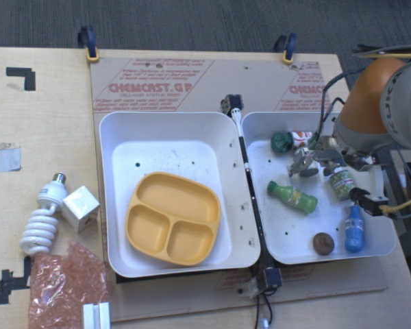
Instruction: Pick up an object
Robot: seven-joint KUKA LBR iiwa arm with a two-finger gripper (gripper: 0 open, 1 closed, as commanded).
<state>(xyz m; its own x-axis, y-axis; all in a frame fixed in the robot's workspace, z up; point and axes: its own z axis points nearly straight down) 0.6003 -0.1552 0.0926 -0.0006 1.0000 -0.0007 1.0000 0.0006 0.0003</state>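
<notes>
The right bin (288,252) holds several objects. A green bottle (292,197) lies on its side near the middle. A dark green round item (281,142) rests at the back beside a red and white can (302,138). A small labelled bottle (342,183), a blue bottle (354,230) and a brown round piece (322,243) sit toward the right and front. My gripper (304,164) hangs low over the bin's back half, between the can and the green bottle and just left of the labelled bottle. Nothing is visibly held in it.
The left bin (116,184) holds a yellow divided plate (172,218). Left of the bins, on the bench, lie a spiral light bulb (42,219), a white cube (81,207) and pink bubble wrap (65,290). The grey and orange arm (380,108) covers the right bin's back right corner.
</notes>
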